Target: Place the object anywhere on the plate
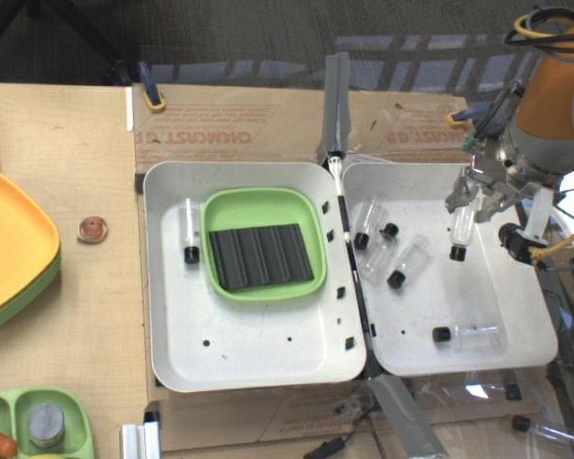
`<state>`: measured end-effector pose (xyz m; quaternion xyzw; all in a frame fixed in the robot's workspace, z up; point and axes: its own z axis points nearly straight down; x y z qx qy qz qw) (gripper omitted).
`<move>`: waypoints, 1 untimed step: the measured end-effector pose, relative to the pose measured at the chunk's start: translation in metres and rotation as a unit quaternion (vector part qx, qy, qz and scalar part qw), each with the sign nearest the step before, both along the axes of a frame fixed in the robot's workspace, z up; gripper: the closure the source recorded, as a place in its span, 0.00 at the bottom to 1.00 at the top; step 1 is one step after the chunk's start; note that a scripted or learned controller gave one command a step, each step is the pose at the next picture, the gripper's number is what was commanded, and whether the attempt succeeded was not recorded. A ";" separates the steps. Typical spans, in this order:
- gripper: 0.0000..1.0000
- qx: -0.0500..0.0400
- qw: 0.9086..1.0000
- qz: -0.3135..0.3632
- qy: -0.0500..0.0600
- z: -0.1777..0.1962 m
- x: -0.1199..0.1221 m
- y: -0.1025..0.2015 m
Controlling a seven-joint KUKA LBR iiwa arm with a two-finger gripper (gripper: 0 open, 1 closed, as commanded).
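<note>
Two shallow white bins side by side on a sheet of cardboard point(230, 132) atop the worktop point(57, 142). In the left bin point(163, 352): a green plate point(311, 208) carrying a dark ribbed block point(263, 256), and just beside the plate's left rim, on the bin floor, a clear capped tube point(190, 229) lying lengthwise with its black cap toward the near side. In the right bin point(517, 342): several more clear vials with black caps, namely one by the dividing wall point(368, 226), one near the middle point(408, 259), one along the near side point(471, 333), plus a small black cap-like piece point(389, 229) (whether loose or attached to a vial, hard to tell).

Task's thing: a clear tube point(460, 226) hanging roughly upright over the right bin's far right part, black cap at the lower end, upper end between the jaws. Jaws clamped on that upper end, pointing down. Well apart from the green plate, with the bins' shared wall between.

Arm point(545, 113) reaching in from the right over the right bin's far corner, orange band above the grey wrist, cables looped around it.

Elsewhere on the worktop, left of the bins: a stack of yellow plates point(10, 247), a small reddish round piece point(93, 229), and a green compartment tray point(10, 409) at the near corner.
</note>
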<state>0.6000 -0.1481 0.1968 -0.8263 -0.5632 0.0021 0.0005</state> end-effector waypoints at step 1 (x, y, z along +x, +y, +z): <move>1.00 0.001 0.999 0.051 0.000 -0.025 -0.019 0.009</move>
